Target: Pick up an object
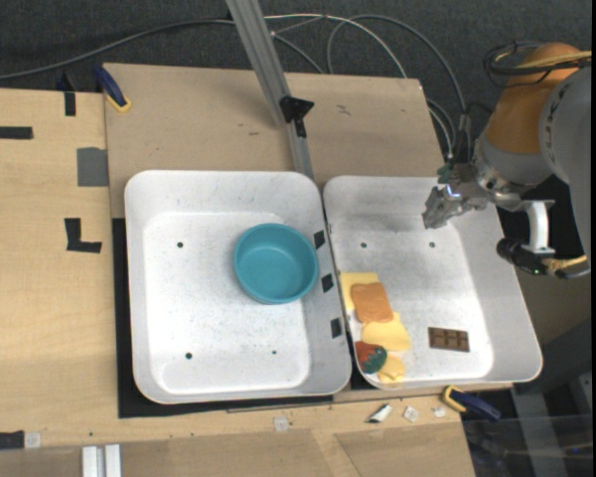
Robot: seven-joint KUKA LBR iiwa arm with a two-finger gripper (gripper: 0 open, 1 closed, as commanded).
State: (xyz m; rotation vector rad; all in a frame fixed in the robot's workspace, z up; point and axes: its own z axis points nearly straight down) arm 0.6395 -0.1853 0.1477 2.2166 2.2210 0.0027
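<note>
Objects are lying in the right bin (497,296): a brown bar (449,340) below the gripper (438,210), well apart from it, and a yellow-orange pile (376,324) down to its left. A blue bowl (274,263) is sitting in the left bin (159,266). Whether the gripper is spread or pressed together, I cannot tell; its tips are blurring together.

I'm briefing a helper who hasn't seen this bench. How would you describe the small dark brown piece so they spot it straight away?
Start at the right bin, the one the gripper hangs over. Go to its near right corner: the brown piece lies flat there on its own. It is a dark, gridded rectangle like a chocolate bar, set apart from the yellow and orange food pile along the bin's left wall.
</note>
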